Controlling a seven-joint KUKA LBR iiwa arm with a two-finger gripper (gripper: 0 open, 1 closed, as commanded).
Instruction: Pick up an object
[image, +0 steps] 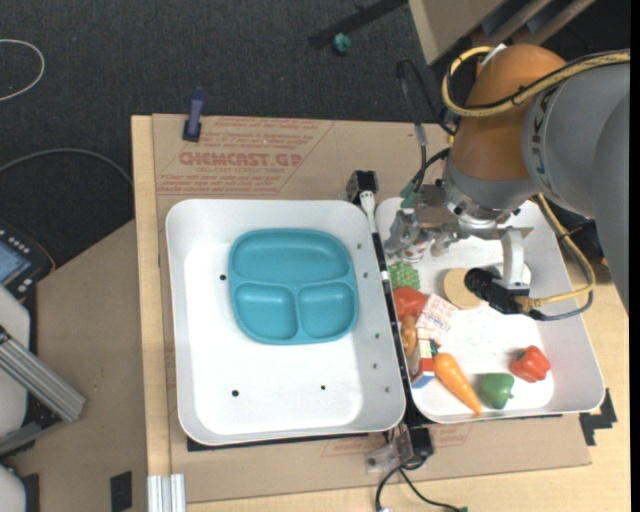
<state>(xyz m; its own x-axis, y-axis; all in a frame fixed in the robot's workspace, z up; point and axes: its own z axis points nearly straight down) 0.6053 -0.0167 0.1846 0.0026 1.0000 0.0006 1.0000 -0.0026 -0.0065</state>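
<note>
Nearest the camera, along the front of the right bin (560, 400), an orange carrot (455, 378), a green pepper (496, 390) and a red pepper (530, 364) are lying loose on the white floor, none of them lifted. Just behind, against the wall between the bins, a red item (409, 302) and a small printed packet (434, 318) are sitting in a heap that I am finding hard to sort into single things.

The left bin (200, 380) is holding a teal divided tray (294, 283).

Farther back, my gripper (408, 232) is hanging low over the rear left corner of the right bin, above a green-patterned item (404, 275). I am judging the pick as not yet made: nothing is showing in my grasp. The wrist is covering the tips, so whether they are apart or together I cannot tell. A tan disc (460, 287) is lying partly under black hardware.
</note>
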